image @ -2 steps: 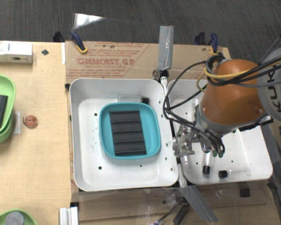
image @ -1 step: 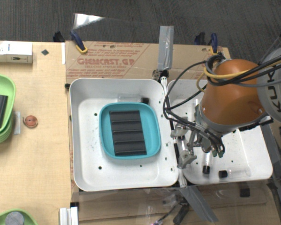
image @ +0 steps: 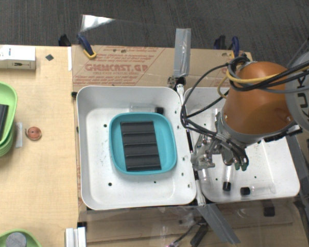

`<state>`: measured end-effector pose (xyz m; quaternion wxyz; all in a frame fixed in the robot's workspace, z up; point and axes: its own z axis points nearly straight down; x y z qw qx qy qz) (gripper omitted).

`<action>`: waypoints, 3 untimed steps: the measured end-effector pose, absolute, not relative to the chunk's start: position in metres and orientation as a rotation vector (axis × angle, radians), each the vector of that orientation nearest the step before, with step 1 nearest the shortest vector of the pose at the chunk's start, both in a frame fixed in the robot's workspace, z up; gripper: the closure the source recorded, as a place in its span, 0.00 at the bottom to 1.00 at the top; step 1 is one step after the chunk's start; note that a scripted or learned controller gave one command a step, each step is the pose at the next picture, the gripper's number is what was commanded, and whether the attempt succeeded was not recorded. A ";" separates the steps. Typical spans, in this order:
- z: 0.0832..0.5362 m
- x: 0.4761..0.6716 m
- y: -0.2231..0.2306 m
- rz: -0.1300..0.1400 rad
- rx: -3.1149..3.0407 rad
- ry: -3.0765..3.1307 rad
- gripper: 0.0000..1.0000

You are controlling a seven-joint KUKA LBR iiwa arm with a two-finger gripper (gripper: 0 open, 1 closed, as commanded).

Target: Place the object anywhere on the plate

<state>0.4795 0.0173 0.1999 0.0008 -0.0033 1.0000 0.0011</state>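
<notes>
A teal square plate (image: pixel 167 138) lies in the middle of the left white bin (image: pixel 92 158). A black ribbed slab (image: pixel 140 145) rests flat on it and covers most of its centre. My gripper (image: pixel 221 159) hangs low over the left half of the right white bin (image: pixel 278 179), beneath the orange wrist band (image: pixel 255 99). Just below the gripper, a small white stick with a dark tip (image: pixel 227 180) lies on the bin floor. A small black piece (image: pixel 244 191) lies beside it. The wrist and cables hide much of the right bin.
The ridge between the two bins (image: pixel 191 153) runs just left of the gripper. A cardboard sheet (image: pixel 123 66) lies behind the left bin. On the wooden bench at far left sit a green tray (image: pixel 5 99), a small brown disc (image: pixel 34 133) and a white box (image: pixel 13 58).
</notes>
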 end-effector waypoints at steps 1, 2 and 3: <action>0.200 0.480 0.017 0.003 -0.011 3.140 0.00; 0.158 0.479 0.119 0.000 -0.118 3.141 0.00; 0.192 0.489 0.073 0.001 -0.092 3.138 0.00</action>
